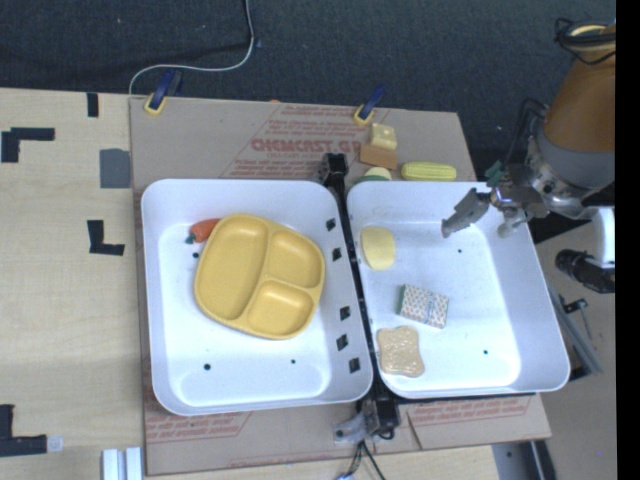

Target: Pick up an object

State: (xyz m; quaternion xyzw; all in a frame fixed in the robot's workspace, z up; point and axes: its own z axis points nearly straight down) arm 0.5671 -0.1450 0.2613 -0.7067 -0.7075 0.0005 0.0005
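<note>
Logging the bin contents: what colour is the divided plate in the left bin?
Yellow: the divided plate shows plainly in the camera view.

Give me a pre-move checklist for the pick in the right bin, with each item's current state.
1. Gripper over the right bin: ok, at its upper right part.
2. Nothing between the fingers: ok.
3. Fingers open or shut: cannot tell.
4. Targets free: ok; yellow piece, patterned block and tan piece lie apart.
5. Gripper above a target: not ok; all three lie lower left of it.
</note>
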